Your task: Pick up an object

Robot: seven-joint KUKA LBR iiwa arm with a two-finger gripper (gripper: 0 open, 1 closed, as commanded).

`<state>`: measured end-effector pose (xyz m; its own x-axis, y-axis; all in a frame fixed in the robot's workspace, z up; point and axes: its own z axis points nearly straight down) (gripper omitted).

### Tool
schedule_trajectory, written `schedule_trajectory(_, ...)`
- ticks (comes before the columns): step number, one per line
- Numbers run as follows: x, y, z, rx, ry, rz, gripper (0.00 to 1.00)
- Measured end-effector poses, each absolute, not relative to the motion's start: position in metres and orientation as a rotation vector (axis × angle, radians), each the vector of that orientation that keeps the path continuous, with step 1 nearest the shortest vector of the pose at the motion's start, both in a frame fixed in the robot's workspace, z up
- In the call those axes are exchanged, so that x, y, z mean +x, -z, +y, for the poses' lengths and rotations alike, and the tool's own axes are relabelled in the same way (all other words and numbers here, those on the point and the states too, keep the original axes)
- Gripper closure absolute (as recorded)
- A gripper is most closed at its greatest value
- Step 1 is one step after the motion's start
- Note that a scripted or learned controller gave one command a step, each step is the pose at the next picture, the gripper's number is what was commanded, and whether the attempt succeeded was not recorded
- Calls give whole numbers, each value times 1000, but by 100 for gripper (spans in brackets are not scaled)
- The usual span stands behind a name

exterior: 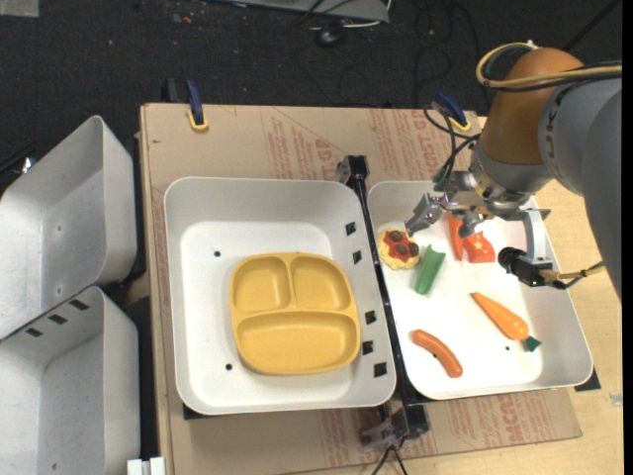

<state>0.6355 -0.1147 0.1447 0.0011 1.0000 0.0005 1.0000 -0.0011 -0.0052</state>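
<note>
While nothing is lifted yet, the gripper [450, 216] hangs with fingers spread, holding nothing, at twelve o'clock in the right bin [554, 364], just above the red toy [477, 247].

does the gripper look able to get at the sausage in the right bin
Probably yes. The sausage lies alone on the bin floor, apart from the carrot and the green piece, with nothing over it; the gripper hovers farther back.

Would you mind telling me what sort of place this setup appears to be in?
Probably a robotics lab: a plywood bench holding white bins, toy food such as a carrot, and loose cables on the dark floor.
</note>
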Motion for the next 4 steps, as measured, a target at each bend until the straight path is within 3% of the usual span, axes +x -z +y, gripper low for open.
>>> schedule_trajectory(1, 637, -97, -114, -2222, 5, -2219, 0)
schedule_trajectory(2, 641, -113, -112, -2226, 20, -2229, 100)
schedule_trajectory(4, 641, -215, -116, -2223, 6, -2228, 100)
